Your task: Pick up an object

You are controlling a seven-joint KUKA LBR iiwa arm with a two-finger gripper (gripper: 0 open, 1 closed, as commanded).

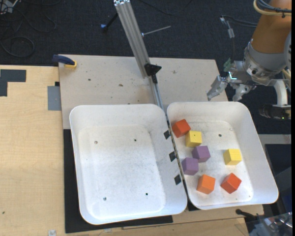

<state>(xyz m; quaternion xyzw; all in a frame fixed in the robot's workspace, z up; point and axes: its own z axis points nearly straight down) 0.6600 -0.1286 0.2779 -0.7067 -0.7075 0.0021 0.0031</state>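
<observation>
The right bin holds several small cubes. An orange-red cube lies near the bin's upper left, with a yellow cube just below it. Two purple cubes sit near the middle. Another yellow cube lies to the right. An orange cube and a red cube rest near the front. My gripper hangs above the far rim of the right bin, open, with nothing between its fingers.
The left bin sits beside the right one, separated by a divider with black clips. A slanted aluminium bar rises behind the bins. A small blue and yellow tool lies at the bench's far left corner.
</observation>
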